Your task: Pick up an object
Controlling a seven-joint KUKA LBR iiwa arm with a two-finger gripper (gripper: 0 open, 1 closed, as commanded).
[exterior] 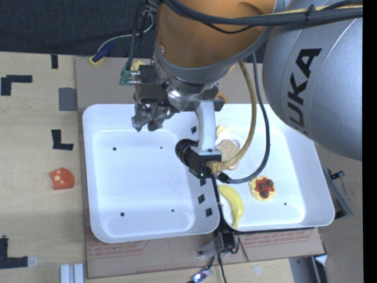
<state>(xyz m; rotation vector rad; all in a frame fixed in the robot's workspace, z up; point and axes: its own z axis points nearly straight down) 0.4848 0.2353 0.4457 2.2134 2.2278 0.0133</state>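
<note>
Arm (277,52) fills the upper right, grey casing lettered "KUKA" in black, glossy orange band above the wrist. Worktop (35,158) is pale wood with black marks. Two shallow white bins sit side by side: left bin (141,175) and right bin (294,181). Jaws (148,121) hang above the left bin's far wall; whether apart or together cannot be told. Right bin holds three items: one curved yellow banana (232,203) by the divider, one round pastry (263,188) with red topping, one white cup (228,148) partly hidden. One red block (62,178) lies on the worktop, left of the bins.
</note>
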